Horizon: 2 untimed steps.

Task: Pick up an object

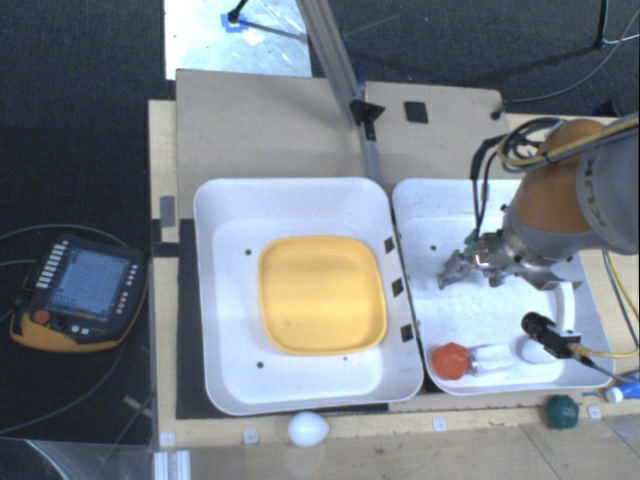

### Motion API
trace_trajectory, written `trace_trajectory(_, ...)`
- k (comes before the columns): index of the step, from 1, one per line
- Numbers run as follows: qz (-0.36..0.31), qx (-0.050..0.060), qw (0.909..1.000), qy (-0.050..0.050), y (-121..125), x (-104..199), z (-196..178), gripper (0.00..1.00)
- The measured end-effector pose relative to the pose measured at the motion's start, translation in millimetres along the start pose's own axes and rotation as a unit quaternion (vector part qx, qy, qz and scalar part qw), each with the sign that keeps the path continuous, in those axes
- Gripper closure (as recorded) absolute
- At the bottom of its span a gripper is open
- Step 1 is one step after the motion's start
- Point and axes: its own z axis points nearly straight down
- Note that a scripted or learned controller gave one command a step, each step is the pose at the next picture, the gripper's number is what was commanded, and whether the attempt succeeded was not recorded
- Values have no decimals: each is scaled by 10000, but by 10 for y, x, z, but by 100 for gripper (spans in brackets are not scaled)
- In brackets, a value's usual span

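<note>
My gripper [471, 274] hangs over the middle of the right bin [425, 218], its two grey fingers spread open with bare white floor between them. An orange-red ball [450, 360] lies at the near edge of this bin, below and slightly left of the gripper. A small white object [493, 358] lies right beside the ball. In the left bin [225, 268] rests a square yellow plate [322, 293], well apart from the gripper.
A white egg-shaped thing [308, 428] lies on the bench in front of the left bin. A dark green ball [562, 411] sits outside the right bin's near corner. A teach pendant [80, 290] lies on the floor at far left.
</note>
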Motion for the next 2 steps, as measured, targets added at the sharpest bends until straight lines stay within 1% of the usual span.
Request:
trace_trajectory(1, -1, -10, 10000, -1, 0, 2, 215, 0)
trace_trajectory(2, 2, -22, 10000, -2, 6, -1, 100, 100)
